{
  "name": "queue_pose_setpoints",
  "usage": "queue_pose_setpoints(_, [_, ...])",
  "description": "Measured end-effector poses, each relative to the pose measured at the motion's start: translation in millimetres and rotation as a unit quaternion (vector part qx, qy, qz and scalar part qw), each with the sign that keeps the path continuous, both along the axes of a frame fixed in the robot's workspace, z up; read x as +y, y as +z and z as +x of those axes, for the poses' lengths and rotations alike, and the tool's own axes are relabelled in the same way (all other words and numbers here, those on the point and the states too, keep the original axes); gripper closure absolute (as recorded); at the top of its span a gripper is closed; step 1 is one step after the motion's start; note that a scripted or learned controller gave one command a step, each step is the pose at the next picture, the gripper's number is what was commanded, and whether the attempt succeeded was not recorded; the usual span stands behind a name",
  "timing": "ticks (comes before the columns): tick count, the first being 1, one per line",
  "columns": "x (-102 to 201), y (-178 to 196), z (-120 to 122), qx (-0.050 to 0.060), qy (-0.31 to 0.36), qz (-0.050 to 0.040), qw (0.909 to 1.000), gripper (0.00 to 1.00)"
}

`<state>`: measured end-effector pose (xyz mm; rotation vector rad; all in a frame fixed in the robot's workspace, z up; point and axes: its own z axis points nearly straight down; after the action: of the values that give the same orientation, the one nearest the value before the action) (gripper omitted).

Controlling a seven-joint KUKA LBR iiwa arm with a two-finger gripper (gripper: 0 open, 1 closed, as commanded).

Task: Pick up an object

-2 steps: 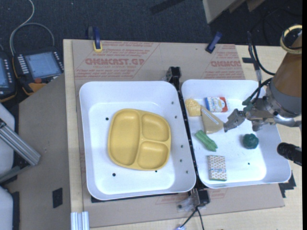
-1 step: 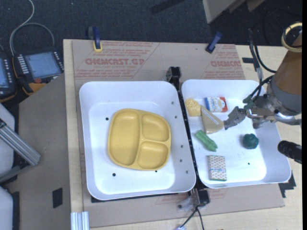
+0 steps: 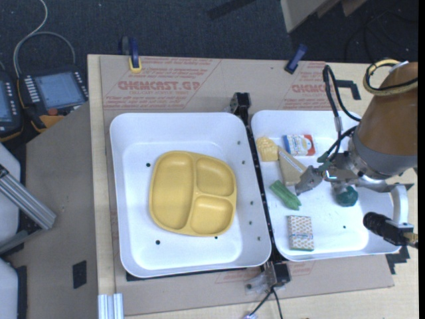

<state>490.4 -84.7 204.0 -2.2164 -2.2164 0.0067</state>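
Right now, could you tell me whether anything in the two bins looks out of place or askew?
Nothing looks spilled or damaged. The yellow three-compartment plastic plate sits slightly rotated in the left white bin. In the right white bin, the small green plastic piece lies at a slant, close to the end effector.

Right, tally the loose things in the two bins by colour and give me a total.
Yellow: 2, the divided plate in the left bin and a small yellow block in the right bin
Green: 2, a green stick and a dark teal round piece
White printed packet: 2
Tan: 1, a wedge
Total: 7
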Motion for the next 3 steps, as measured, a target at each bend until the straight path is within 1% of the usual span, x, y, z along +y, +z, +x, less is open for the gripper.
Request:
queue_pose_setpoints(1, [-7.5, -47.2, -4.2, 0.0, -0.001, -0.0001, 1.0, 0.0])
queue_pose_setpoints(2, [-7.4, -90.1, -6.2, 0.0, 0.0, -0.0001, 1.0, 0.0])
queue_pose_setpoints(3, [-7.6, -77.3, -4.3, -0.004, -0.001, -0.001, 1.0, 1.0])
